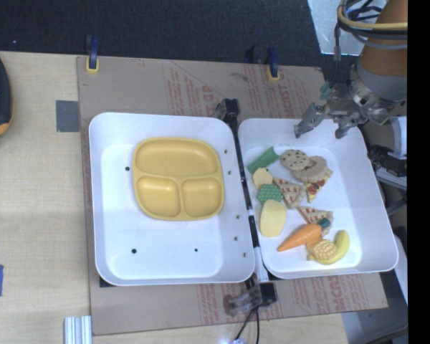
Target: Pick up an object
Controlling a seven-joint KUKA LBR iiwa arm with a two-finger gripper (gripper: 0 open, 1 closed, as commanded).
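wooden bench with two white bins, toy food heaped in the right bin (373, 213).
toy carrot (299, 238) lies near that bin's front, beside a banana (332, 249), pale potato (272, 218), pizza slices (301, 192), cookies (301, 162) and a green pod (261, 159); gripper (324, 125) hovers over the far rim, fingers spread wide, holding nothing; left bin (115, 256) holds a yellow divided plate (178, 178).

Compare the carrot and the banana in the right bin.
The carrot is orange and tapers to a point at its left end; the banana is yellow and curved. The carrot lies left of the banana. Both are toy foods lying flat near the right bin's near edge.
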